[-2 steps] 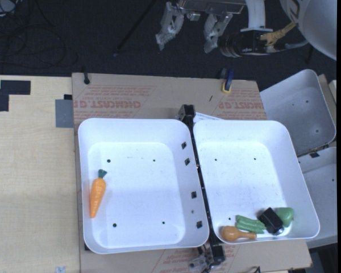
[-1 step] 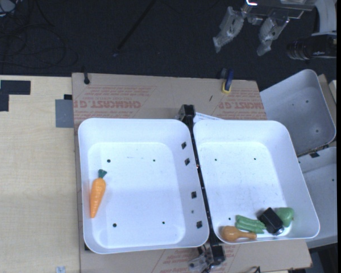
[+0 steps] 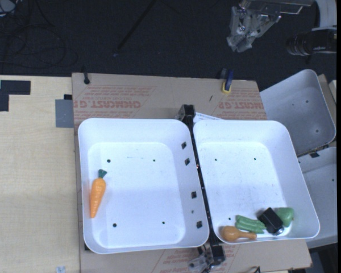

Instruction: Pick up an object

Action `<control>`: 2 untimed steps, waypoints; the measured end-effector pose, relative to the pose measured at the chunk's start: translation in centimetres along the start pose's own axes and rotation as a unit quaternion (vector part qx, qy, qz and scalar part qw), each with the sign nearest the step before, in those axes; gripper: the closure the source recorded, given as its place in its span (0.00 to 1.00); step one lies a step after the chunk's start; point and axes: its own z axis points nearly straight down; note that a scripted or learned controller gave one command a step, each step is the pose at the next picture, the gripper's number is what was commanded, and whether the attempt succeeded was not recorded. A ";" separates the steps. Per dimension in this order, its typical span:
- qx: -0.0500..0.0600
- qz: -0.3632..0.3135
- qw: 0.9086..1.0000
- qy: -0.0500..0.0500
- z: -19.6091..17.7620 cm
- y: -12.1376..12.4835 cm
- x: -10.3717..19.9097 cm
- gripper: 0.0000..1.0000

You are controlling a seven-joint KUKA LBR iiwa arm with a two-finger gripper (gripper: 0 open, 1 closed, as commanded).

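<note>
White bins lie below while my gripper hangs high at one o'clock, its grasp state untellable (too blurred), so I judge the approach step: next I descend toward the orange carrot at eight o'clock in the left bin.

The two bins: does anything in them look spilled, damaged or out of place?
Nothing stands out. A toy carrot lies alone in the left bin; the other items are piled in the right bin's near corner. The gripper is high above.
</note>
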 end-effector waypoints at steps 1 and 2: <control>-0.001 -0.002 1.000 0.001 1.0 0.0 7.0 1.00; 0.002 0.004 1.000 -0.001 8.6 0.0 0.9 1.00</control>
